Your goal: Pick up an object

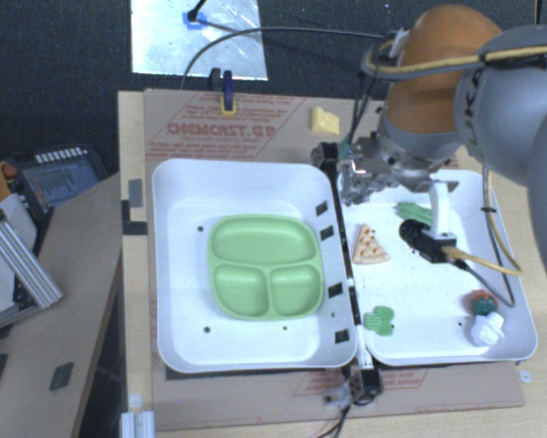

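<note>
- Gripper (353,188) low at the upper left corner of the right bin (515,331); finger state impossible to tell.
- Pizza slice toy (370,245) just below it, apart, right of centre.
- Green toy (379,319) lower, by the divider.
- Green divided plate (261,266) in the left bin (177,245), centre frame.

red "CHEMCAST GP" print, cardboard sheet (220,128)
</note>
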`<action>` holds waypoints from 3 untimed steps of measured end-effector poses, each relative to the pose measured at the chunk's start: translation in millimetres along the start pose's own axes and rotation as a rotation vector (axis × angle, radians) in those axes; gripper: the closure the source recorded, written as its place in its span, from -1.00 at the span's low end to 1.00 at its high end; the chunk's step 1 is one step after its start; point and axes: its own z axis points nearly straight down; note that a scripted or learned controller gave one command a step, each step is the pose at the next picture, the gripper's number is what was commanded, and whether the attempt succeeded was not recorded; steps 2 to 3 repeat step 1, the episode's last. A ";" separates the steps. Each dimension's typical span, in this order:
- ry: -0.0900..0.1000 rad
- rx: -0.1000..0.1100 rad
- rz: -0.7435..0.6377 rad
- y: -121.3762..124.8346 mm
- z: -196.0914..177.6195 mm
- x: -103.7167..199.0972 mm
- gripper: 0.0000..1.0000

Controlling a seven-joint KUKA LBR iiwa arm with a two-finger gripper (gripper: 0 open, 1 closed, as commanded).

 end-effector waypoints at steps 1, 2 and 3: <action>-0.001 0.001 0.001 -13.2 1.7 48.6 1.00; -0.001 0.001 0.001 -13.2 1.7 48.6 1.00; -0.001 0.001 0.001 -13.2 1.7 48.6 1.00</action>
